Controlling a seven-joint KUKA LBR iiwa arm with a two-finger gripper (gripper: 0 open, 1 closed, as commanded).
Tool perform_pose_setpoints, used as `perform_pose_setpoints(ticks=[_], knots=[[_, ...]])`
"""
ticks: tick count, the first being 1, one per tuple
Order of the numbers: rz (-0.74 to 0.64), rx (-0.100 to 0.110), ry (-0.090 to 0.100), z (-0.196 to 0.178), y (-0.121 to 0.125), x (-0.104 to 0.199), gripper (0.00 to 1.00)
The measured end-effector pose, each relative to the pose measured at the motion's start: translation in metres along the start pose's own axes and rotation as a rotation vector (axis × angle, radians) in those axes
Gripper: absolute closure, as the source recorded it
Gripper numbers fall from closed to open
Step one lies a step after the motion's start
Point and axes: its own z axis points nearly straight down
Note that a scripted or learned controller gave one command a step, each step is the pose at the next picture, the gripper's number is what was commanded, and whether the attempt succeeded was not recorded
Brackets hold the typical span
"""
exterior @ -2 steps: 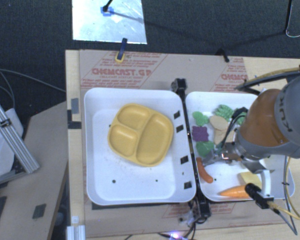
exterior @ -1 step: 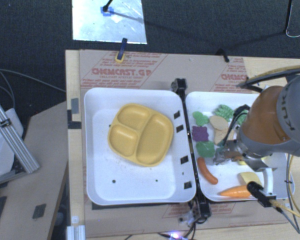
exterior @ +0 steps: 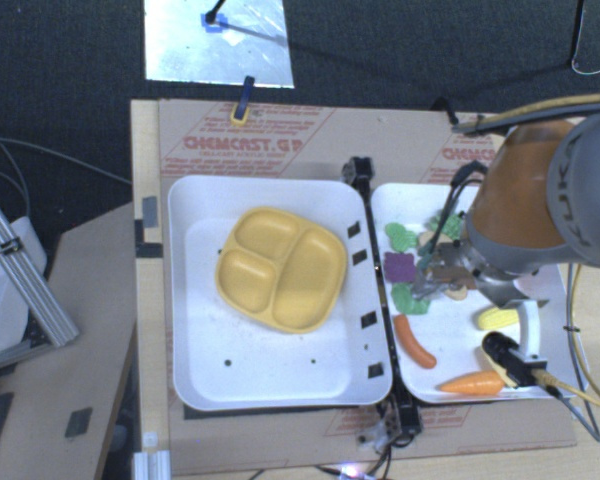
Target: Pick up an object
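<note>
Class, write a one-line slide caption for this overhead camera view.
Arm's pincer low among toy foods in the right bin; yellow divided plate sits in the left bin.

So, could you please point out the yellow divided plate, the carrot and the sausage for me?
yellow divided plate point(exterior: 280, 268), camera view, on the ridge between its compartments.
carrot point(exterior: 470, 384), camera view, on the middle of its orange body.
sausage point(exterior: 415, 341), camera view, at mid-length.
</note>
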Motion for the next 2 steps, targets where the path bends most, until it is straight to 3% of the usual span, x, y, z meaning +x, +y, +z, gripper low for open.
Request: perform_pose_setpoints(ticks=[1, 2], knots=[[0.001, 0.006, 0.001, -0.036, -0.02, 0.052, 1.0], [0.005, 0.004, -0.002, -0.064, 0.012, 0.053, 1.0]])
